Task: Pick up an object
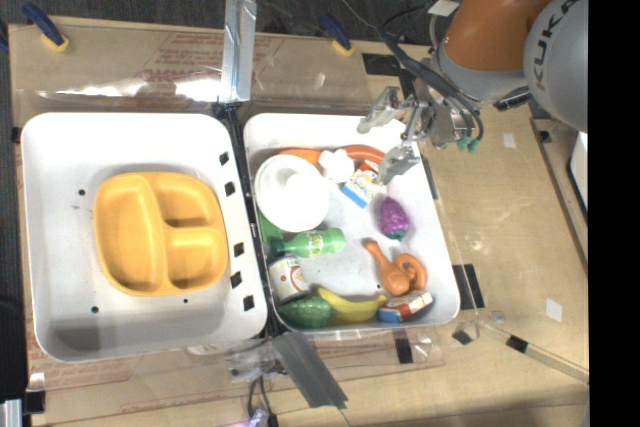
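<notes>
The right bin [441,245] holds a heap of small objects. Among them are a white bowl [290,194], a purple grape bunch [393,216], a green bottle [306,243], a banana [351,303], an orange toy [399,270] and a red piece [365,155]. My gripper [388,137] hangs over the bin's back right corner, just above the red piece and a small blue and white pack [356,189]. It is open, and nothing sits between its fingers.
A yellow divided tray [160,231] lies in the left bin [40,215]. A small can [286,276] and a green object [303,313] crowd the right bin's front left. A metal strip [238,50] stands up behind the wall between the bins.
</notes>
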